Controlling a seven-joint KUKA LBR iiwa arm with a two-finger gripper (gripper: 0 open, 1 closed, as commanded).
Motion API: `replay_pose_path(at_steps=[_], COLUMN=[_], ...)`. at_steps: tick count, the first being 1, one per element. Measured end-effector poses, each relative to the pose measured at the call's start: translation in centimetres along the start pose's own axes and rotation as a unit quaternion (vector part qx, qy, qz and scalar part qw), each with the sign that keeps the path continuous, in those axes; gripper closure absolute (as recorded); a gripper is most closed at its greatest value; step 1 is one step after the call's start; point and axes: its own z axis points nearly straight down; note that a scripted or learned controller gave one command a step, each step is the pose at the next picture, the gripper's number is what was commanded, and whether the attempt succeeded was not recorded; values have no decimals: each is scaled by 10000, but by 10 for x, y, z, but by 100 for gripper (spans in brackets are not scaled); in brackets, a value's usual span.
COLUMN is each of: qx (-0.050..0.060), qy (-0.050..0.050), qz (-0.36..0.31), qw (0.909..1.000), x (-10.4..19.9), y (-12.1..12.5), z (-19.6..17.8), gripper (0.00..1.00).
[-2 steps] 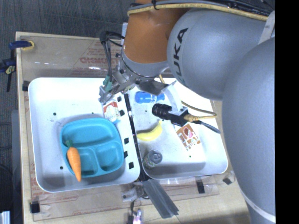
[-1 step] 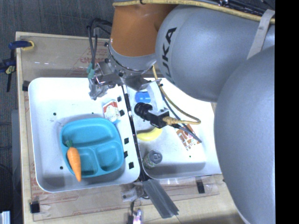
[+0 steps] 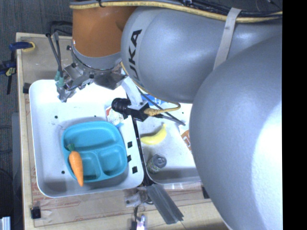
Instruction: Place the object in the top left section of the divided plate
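Nearest the camera, the orange plastic carrot (image 3: 76, 167) lies on the lower-left edge of the blue three-section divided plate (image 3: 96, 139), its thick end toward the plate's middle and its tip pointing toward the near rim of the left white shallow bin (image 3: 42, 128); it seems to straddle the plate's rim rather than sit inside a compartment, so the placing looks unfinished or missed. Right of the plate, across the bins' shared wall, a yellow plastic banana (image 3: 156, 136) and a small grey round metal piece (image 3: 156, 163) rest in the right white bin (image 3: 172, 178), probably spare objects. Beyond the plate, the two-finger gripper (image 3: 62, 91) hangs over the left bin's far corner, well apart from the carrot; its tips are too blurred to say how they stand.
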Motion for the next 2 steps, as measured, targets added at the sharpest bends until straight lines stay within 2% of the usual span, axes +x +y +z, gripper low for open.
replay_pose_path(at_steps=[1,2], qx=[-6,-9], qy=[-1,-2], qz=[-1224,-1511], qw=[9925,9885], x=[-32,-32], y=[60,67], z=[5,-35], gripper=[100,100])
